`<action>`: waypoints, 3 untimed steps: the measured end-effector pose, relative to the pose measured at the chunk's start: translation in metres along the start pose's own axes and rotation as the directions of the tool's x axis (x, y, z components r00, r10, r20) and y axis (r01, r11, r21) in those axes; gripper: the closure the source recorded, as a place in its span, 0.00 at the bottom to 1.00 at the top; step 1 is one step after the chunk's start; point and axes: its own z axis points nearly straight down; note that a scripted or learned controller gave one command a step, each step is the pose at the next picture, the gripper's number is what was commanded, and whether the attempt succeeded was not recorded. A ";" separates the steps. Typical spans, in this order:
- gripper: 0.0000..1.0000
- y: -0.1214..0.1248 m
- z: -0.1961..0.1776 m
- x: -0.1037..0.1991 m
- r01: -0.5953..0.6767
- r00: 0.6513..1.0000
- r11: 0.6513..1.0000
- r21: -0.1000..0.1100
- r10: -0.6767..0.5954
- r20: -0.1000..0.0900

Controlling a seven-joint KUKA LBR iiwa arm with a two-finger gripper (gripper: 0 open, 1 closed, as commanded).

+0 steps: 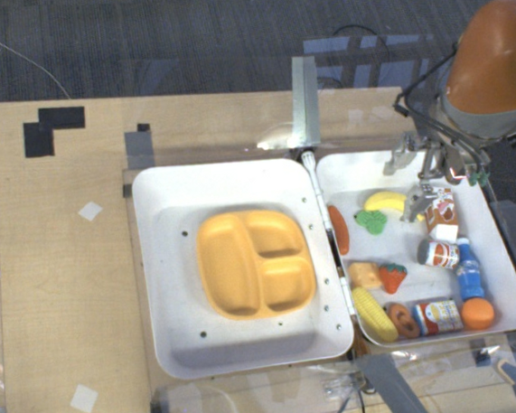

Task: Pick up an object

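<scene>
Approach step: end effector (429, 195) hung over right bin (508, 259), near banana (386, 201); opening indiscernible, nothing visibly held. Next: descend onto one item.

The bench (67, 292) is showing a pale wood-coloured top and is carrying two shallow white bins side by side. The left bin (167, 255) is sitting near the middle of the bench, and the right bin (511, 286) is lying just beside it, their rims touching along a metal strip (306, 106) that is standing up behind the left bin's far right corner. Well to the left of the left bin, black tape (51, 128) is lying near the bench's far edge. Two small pale squares (89, 210) are lying left of that bin, one far, one near.
</scene>
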 end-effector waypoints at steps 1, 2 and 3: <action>0.00 0.025 0.108 0.003 0.172 0.985 0.985 0.001 -0.172 0.003; 0.00 -0.014 0.094 -0.017 -0.356 0.935 0.935 0.000 0.356 0.003; 0.00 -0.042 0.090 -0.004 -0.406 0.914 0.914 0.001 0.406 0.001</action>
